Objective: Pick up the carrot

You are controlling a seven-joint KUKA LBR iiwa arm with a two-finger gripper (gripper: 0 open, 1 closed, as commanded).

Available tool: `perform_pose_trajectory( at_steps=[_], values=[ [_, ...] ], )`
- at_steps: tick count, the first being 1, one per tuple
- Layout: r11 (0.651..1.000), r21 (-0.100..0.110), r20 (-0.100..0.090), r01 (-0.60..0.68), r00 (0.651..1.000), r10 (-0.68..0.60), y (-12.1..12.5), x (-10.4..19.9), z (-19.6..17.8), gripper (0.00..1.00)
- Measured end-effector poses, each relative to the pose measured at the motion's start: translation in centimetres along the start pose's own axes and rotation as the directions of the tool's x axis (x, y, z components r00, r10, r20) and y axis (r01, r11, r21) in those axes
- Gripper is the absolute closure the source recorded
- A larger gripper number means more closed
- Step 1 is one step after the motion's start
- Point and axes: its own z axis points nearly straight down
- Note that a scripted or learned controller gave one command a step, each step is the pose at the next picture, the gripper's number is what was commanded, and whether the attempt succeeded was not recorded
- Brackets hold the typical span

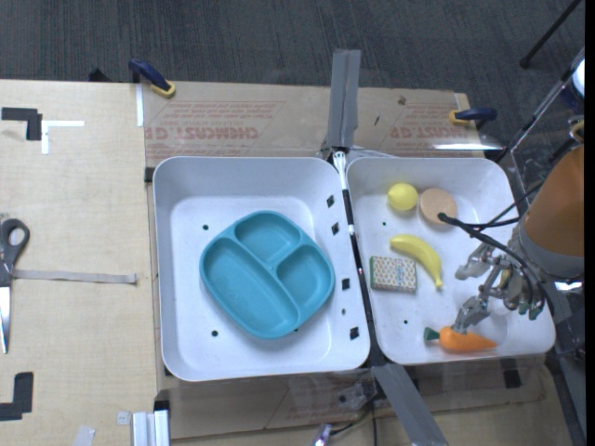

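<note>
- The carrot (465,341) is lying at the near edge of the right bin (409,342).
- The gripper (472,312) is hovering just above it, jaws spread, pinching nothing.
- Mirrored red cardboard lettering (223,131) is showing, unreadable.

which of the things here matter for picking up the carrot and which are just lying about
For the job:
- small orange carrot with green top, near the front of the right white bin
- two-finger metal gripper, just above the carrot

Lying about:
- yellow lemon
- round tan disc
- yellow banana
- small patterned box
- blue divided plate
- scissors
</note>
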Motion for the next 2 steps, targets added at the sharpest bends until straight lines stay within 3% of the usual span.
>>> perform_pose_trajectory(
  at_steps=[1, 2],
  values=[
    [0.995, -0.001, -0.001, 0.097, 0.995, -0.097, 6.5, 2.5, 3.4, 0.0],
    [0.994, 0.0, -0.001, 0.108, 0.994, -0.108, -3.0, -1.1, 2.6, 0.0]
  ],
)
